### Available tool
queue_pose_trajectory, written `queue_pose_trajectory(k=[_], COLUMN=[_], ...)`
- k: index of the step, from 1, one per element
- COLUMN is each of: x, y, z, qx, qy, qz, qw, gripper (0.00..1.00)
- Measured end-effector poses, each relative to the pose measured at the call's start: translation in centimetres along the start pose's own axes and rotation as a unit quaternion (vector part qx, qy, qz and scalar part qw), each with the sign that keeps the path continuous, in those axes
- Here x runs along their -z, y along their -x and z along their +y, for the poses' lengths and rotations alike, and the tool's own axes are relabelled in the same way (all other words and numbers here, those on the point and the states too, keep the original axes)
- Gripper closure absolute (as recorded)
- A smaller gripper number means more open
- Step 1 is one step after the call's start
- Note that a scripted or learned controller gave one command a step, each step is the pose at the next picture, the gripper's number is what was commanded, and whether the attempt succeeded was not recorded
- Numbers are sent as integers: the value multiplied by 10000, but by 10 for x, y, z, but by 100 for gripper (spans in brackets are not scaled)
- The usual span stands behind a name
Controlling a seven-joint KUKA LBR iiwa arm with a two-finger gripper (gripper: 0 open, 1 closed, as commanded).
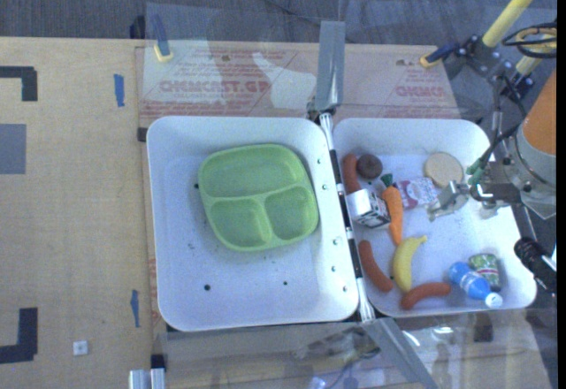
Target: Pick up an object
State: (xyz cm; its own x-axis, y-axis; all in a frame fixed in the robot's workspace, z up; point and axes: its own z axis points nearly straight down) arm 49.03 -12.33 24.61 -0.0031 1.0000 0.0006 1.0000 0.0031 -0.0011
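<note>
Left bin (pixel 177 290): green divided plate (pixel 258 196) at centre. Right bin (pixel 508 290): your targets, crowded. Arm in from 3 o'clock, gripper (pixel 451 198) low near bin centre; can't tell its spread, nothing visibly held. Round wafer (pixel 444 169) at 12 of gripper, foil packet (pixel 416 193) at 9, touching range. Banana (pixel 405 262) at 7, carrot (pixel 394 212) beside it, blue bottle (pixel 473 283) at 5. Risk, my read: clutter at tip, so you could nudge packet or pinch two things and lift none.

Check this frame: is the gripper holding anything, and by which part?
Cannot be told: the gripper hangs over the right bin, and nothing visibly sits in it.
</note>
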Motion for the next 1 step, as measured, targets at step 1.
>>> queue_pose_trajectory(k=[1], x=[-61], y=[-44], z=[56], qx=[644], qy=[7], qz=[0], qw=[9979], gripper=[0])
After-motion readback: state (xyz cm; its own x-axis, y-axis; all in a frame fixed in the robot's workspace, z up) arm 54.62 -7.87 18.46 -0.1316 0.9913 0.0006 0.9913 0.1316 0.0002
